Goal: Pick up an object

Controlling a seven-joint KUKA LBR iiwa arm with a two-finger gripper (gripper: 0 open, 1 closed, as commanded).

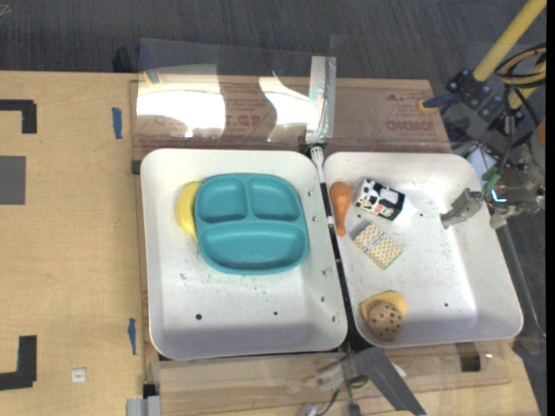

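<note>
The right bin holds an orange carrot-shaped piece against its left wall. Beside it lie a black-and-white patterned box and a checkered packet. A yellow holed piece like cheese sits near the bin's front left. My gripper hangs at the right bin's right side, apart from all of these, with nothing seen in it. In the left bin a teal divided plate rests partly over a yellow object.
A clear plastic sheet and a cardboard panel stand behind the bins. Cables and a yellow pole crowd the upper right. Brown bench surface spreads to the left.
</note>
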